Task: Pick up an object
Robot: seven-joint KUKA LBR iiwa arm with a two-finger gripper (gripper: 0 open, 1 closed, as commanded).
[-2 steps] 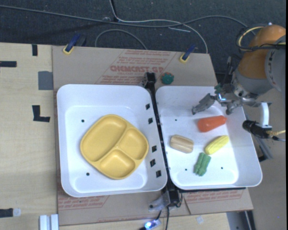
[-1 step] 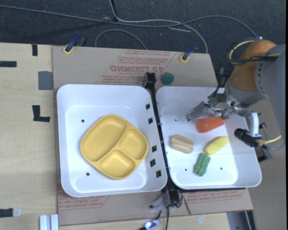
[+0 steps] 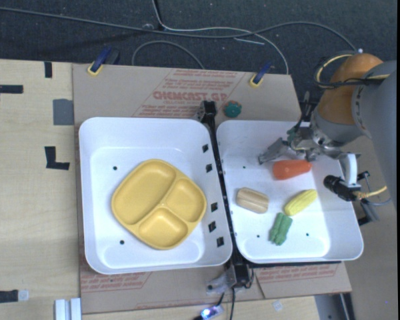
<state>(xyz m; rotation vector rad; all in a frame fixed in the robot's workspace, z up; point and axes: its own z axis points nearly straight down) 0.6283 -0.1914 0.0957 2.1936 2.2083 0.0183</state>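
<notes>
1. The orange plastic toy carrot point(image 3: 292, 170) lies in the right white bin point(image 3: 333, 245), just below the end effector point(image 3: 280, 153).
2. The end effector's opening: cannot tell.
3. The carrot is probably light, stiff and slick; grip mid-body.

Orange carrot point(image 3: 292, 170) lying in right bin point(image 3: 340, 245)

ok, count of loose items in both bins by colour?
Yellow: 2, the divided plate and the corn
Orange: 1, the carrot
Tan: 1, the bread roll
Green: 1, the green vegetable
Total: 5
</notes>
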